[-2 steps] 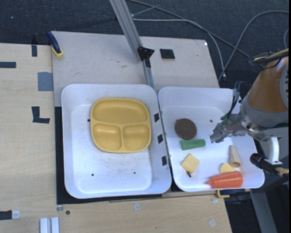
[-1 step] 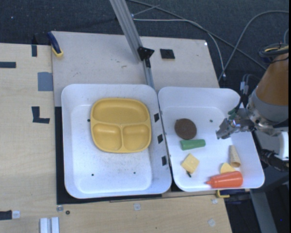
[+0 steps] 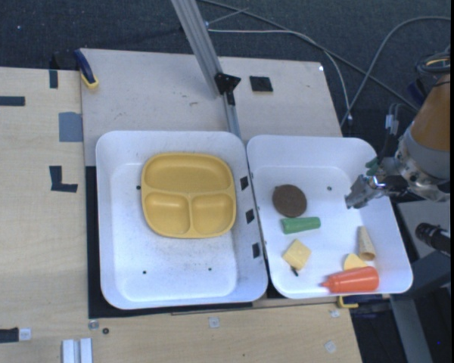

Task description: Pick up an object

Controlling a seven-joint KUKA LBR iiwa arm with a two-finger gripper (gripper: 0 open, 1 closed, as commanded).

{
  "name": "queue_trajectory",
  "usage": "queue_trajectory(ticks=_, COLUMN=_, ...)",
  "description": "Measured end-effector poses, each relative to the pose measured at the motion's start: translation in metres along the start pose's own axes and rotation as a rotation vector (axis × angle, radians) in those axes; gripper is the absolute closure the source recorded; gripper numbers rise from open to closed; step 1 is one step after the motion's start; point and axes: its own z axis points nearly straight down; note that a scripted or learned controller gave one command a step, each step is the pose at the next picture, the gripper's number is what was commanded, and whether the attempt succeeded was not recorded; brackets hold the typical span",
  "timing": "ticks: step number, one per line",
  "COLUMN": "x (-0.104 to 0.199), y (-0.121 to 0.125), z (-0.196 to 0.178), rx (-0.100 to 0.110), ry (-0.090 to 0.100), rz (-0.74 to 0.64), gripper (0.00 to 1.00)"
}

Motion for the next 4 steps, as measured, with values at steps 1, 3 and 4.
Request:
queue_trajectory(ticks=1, x=0.047, y=0.009, z=0.011, rx=0.004, ry=0.001, rz=-0.003, gripper=1.00)
queue_trajectory(ticks=3, x=0.156, y=0.037, z=0.022, rx=0.005, ry=0.001, rz=-0.005, gripper=1.00)
queue_trajectory(ticks=4, x=0.208, y=0.043, z=0.011, rx=0.004, ry=0.002, rz=-0.004, gripper=1.00)
